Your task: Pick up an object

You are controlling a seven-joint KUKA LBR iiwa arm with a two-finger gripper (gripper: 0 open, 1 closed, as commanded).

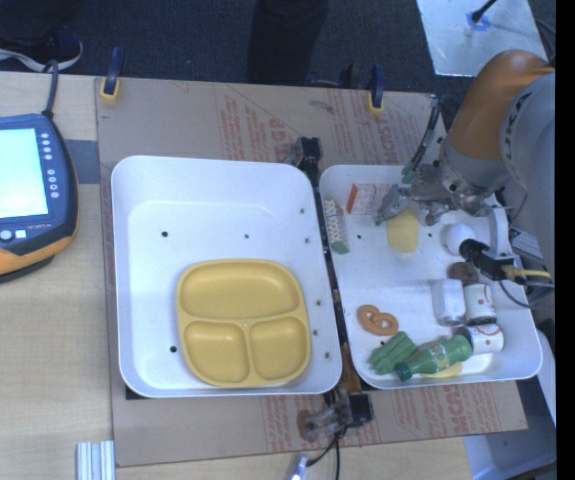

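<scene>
Hovering in the right bin (527, 368), your pincer (404, 211) sits just above a pale yellow lump (402, 233); whether it pinches it cannot be told.

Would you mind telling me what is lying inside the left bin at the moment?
The left bin holds a yellow divided tray with three compartments, nothing visible in them. Whatever sits beneath the tray is covered.
</scene>
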